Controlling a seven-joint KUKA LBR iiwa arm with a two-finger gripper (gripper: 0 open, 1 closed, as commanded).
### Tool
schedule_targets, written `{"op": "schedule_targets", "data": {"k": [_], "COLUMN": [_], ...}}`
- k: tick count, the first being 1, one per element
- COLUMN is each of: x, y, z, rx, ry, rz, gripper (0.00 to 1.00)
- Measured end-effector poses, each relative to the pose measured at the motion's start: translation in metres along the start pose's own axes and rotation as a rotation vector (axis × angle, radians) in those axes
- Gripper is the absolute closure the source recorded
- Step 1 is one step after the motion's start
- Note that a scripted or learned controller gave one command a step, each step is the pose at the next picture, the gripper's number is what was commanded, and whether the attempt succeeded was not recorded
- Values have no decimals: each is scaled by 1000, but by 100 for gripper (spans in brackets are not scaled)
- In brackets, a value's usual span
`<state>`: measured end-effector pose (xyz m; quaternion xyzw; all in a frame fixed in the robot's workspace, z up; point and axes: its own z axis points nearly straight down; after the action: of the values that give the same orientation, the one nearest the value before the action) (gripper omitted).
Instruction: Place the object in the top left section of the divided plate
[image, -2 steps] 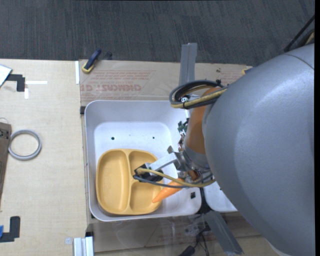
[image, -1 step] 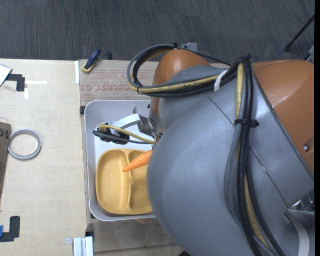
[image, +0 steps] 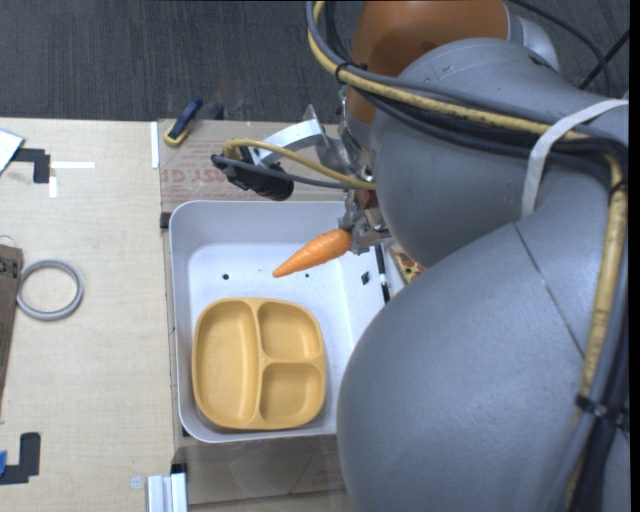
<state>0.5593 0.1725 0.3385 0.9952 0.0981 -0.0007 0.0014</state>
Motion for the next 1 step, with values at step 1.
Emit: {"op": "schedule_targets", "data": {"k": [1], "x": [9], "y": [13], "z": [135], "rx": [0], "ry": [-3], "rz": [-1], "gripper": [100]}}
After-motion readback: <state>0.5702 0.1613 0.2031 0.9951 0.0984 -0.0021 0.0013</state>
